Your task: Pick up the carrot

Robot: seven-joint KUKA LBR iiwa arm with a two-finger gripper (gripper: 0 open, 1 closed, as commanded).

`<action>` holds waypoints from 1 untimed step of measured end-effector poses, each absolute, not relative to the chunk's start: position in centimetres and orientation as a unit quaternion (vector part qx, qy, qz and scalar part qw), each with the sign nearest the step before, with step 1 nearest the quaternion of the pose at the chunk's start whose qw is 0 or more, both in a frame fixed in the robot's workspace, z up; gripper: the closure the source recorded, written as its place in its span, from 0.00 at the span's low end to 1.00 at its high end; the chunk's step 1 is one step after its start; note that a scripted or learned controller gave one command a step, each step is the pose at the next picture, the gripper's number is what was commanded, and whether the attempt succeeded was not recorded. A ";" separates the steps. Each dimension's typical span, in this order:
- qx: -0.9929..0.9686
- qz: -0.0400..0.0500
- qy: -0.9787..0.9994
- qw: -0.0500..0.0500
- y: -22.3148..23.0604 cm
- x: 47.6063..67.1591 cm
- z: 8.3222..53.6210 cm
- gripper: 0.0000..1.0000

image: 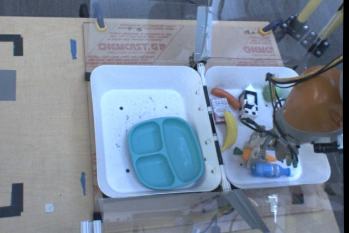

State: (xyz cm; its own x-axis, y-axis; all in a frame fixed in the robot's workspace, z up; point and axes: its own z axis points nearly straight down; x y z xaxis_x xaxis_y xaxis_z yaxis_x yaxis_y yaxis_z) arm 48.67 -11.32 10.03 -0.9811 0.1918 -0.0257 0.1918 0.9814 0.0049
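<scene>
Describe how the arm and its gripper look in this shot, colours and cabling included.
The arm shows as a broad, rounded orange band with grey below it. Black cables loop over its upper edge. The gripper is a dark metal assembly with thin wires and linkage around it, low in the right bin.

Teal plate (163, 153), yellow banana (230, 129), blue bottle (270, 171), perhaps orange carrot (226, 96).
</scene>
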 end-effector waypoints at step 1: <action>0.270 0.000 0.963 0.003 -7.4 48.1 18.5 1.00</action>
